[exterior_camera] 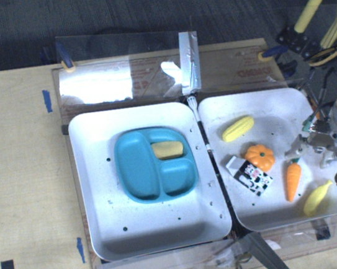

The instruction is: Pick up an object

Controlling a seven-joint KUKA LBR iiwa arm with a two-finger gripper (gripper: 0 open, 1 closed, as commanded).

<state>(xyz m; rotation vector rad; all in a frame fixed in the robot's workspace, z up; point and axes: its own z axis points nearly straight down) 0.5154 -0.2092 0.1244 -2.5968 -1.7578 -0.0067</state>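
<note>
A: What's near the pumpkin (260, 156)?

B: One ribbed, glossy orange pumpkin in the right bin (264, 101). Just beside it: a patterned black-and-white block (250, 174), a tapered carrot (293, 180), two smooth yellow pieces (237, 128) (316, 197).

A: The gripper (320, 142)?

B: Right of the pumpkin, cut off; can't tell how the jaws stand.

A: Left bin (93, 173)?

B: One blue divided tray (142, 166), a yellow piece (167, 149) inside.

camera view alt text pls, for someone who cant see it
Two shallow white bins sit side by side on a bench, seen from above. The left bin holds a blue divided tray with a yellow block in one compartment. The right bin holds a corn cob, small pumpkin, carrot, lemon and a black-and-white patterned box; the gripper hovers at its right edge.
</note>
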